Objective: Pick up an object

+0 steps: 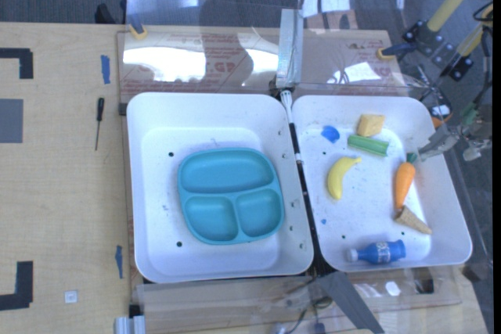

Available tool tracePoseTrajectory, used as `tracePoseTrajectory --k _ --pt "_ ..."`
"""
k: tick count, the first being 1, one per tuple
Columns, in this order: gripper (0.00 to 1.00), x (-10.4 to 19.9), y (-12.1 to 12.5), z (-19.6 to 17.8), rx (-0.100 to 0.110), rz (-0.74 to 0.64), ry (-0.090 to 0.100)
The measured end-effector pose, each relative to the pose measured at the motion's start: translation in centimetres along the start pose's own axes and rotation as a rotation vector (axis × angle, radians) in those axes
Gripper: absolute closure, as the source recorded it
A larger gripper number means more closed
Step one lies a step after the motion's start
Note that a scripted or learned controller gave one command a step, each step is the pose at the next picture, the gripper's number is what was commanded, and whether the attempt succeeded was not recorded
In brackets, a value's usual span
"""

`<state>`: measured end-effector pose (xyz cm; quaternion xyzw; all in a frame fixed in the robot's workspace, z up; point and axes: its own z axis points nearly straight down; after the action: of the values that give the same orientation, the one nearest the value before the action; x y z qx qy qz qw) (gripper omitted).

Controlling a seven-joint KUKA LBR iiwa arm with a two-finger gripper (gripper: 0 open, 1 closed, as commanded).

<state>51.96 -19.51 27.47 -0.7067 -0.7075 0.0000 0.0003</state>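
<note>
Bench: wooden top (pixel 63 192) bearing two white bins side by side.
Left bin (pixel 149 129): blue divided tray (pixel 230 194).
Right bin (pixel 450 235): holds all the objects.
Gripper (pixel 433 143): at the right bin's far right rim; whether its jaws stand wide or narrow cannot be told.
Carrot (pixel 403 182): just below-left of the jaws.
Green cylinder (pixel 368 145), yellow block (pixel 370 124): left of them.
Banana (pixel 340 174), blue bottle (pixel 379 252): farther off.

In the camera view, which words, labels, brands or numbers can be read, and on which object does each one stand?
No text can be read here.
Blue bottle: a white mark on its label, too small and blurred to read.
Cardboard panel behind the left bin: faint reddish print, washed out by glare, not readable.
</note>
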Motion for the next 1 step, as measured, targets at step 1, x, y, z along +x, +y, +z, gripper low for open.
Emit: tracePoseTrajectory --k 1 --pt "0.0 4.14 1.74 14.89 0.013 0.196 0.002"
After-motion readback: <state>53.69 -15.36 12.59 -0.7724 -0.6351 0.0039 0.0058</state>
